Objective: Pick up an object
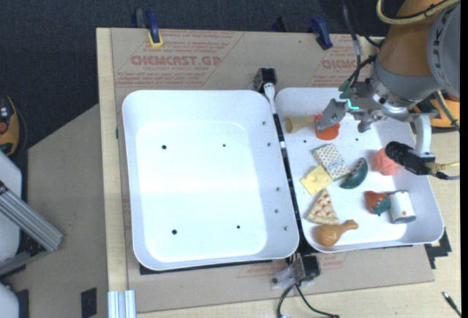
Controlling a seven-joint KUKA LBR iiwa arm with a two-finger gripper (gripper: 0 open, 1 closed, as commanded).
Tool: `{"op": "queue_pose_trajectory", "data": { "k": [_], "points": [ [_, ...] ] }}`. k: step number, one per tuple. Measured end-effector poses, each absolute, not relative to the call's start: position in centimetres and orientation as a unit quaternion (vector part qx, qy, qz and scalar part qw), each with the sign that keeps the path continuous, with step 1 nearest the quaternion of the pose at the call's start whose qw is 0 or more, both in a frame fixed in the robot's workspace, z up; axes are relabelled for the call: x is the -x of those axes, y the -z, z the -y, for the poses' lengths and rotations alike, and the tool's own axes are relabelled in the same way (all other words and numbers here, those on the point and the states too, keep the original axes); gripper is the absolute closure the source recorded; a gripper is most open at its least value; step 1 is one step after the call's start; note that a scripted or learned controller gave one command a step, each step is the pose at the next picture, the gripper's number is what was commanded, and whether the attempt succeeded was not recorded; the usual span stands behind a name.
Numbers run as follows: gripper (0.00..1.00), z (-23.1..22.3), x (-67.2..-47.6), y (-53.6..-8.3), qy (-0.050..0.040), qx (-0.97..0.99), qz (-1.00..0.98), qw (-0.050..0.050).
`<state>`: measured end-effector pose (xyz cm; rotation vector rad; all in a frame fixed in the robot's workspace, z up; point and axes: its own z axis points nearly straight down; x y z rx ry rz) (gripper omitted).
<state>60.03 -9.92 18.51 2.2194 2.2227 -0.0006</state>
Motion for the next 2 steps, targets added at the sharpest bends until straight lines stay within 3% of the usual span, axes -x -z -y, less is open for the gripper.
{"op": "queue_pose_trajectory", "data": {
  "k": [1,2],
  "points": [
    [0.0,11.9,-60.1,-7.9,0.0021,-0.708,-0.706,-0.003],
    [0.0,11.0,-63.8,-8.5,-0.0011,-0.706,-0.708,0.002]
  ]
}}
